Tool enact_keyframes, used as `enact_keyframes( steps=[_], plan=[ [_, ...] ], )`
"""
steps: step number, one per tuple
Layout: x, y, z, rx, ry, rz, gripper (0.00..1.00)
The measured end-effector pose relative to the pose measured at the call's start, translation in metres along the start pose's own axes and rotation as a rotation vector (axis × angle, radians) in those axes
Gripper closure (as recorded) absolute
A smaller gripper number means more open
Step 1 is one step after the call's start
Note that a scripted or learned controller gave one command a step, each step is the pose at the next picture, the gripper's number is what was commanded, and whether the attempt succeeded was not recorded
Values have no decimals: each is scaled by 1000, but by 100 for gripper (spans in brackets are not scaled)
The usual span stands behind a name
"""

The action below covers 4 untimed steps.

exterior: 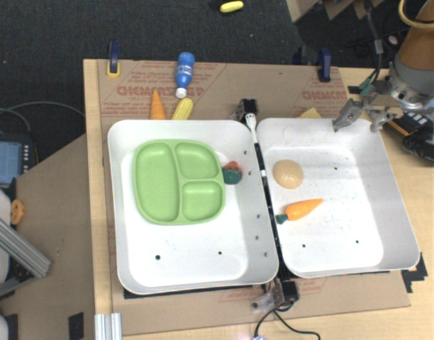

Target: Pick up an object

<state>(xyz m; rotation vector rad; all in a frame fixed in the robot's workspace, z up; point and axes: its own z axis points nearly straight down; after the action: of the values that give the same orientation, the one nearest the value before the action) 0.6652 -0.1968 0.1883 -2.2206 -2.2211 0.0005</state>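
Overhead, the gripper [362, 113] hung at the right bin's [345, 261] far right corner, fingers spread apart, nothing between them. Toy carrot [303, 209] lay near that bin's left edge, beige ball [288, 173] just beyond it, apart. Green divided plate [179, 181] sat in the left bin [188, 268], a small red-and-teal toy [232, 173] touching its right rim.

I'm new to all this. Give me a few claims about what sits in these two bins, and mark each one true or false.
1. The green divided plate lies in the left bin. True.
2. The toy carrot lies on the plate. False: it lies in the right bin.
3. The beige ball is beside the carrot in the right bin. True.
4. The gripper holds the carrot. False: it hovers at the right bin's far edge, apart from it.
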Motion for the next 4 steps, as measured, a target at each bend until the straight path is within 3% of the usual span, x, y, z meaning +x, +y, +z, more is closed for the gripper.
enact_keyframes(
  steps=[1,2,3,4],
  plan=[
    [43,-1,111,10,4,-4,0],
    [93,-69,104,7,4,-1,0],
    [103,-100,104,5,2,2,0],
    [102,-154,104,6,2,3,0]
  ],
)
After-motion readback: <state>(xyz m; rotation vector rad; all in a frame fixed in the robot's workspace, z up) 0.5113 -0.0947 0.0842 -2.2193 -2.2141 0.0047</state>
